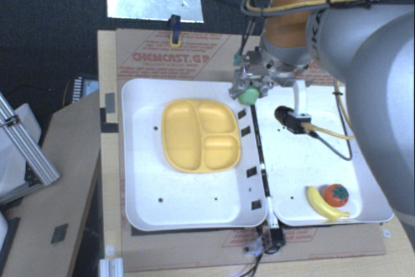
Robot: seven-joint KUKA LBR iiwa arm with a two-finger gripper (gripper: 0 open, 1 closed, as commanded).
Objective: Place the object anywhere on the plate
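Just past the far right corner of the yellow plate [200, 135], I see my gripper [248, 91] with a small green object [248, 96] pinched between its nearly closed fingers. So I think the pick is done. The drop is left, since the green thing is not over the plate yet. I count one plate, two white bins [139, 204], one banana [322, 204] and one tomato [336, 194].

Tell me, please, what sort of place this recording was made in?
Most likely a robotics lab bench: a robot arm reaches over two white bins, with toy fruit and a yellow plate as test props, and bare cables around.
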